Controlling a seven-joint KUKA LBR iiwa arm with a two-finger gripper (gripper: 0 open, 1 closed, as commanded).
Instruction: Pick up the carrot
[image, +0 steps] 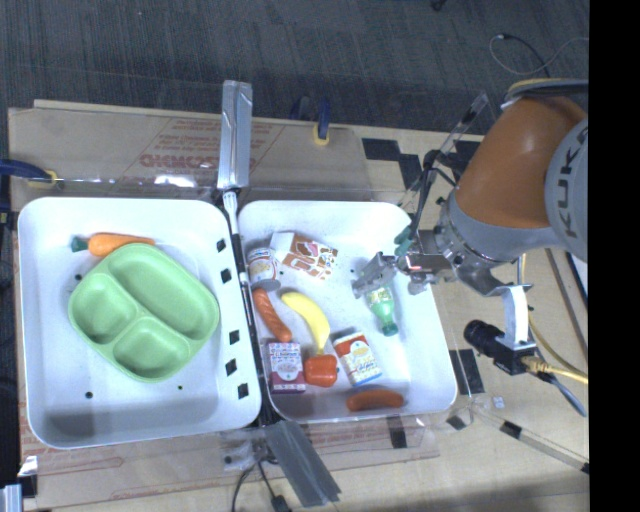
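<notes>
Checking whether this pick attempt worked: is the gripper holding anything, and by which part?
Nothing held. The gripper hovers over the right bin, just above a green bottle; the carrot lies in the left bin.

We can read "KU" in dark letters on the grey arm, just beside its orange band. On the cardboard sheet behind the left bin there is red printing, too faint for us to read. The packages' labels are likewise illegible.
</notes>
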